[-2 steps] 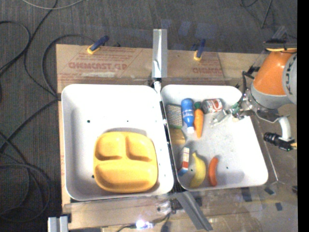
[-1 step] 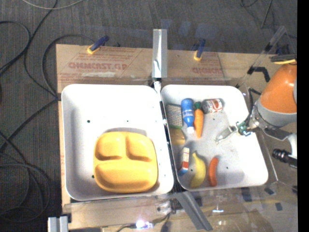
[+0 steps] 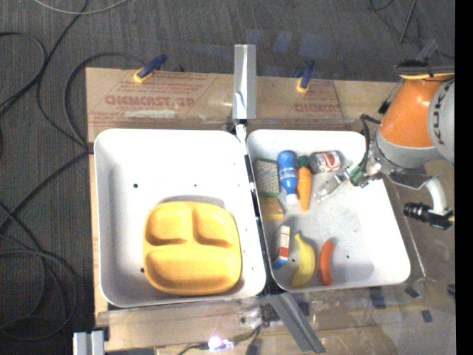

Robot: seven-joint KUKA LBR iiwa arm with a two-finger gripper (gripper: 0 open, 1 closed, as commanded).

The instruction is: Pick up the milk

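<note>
Board point(image 3: 148, 100) lettering blurred, "CHEMCAST" at best

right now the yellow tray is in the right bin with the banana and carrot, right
Not quite. The camera view shows the yellow tray alone in the left bin. The banana and carrot are in the right bin.

The grey arm with its orange band point(image 3: 421, 117) is cut off at the right edge. The gripper's point(image 3: 330, 186) small, blurred fingers leave its opening unreadable.
</note>
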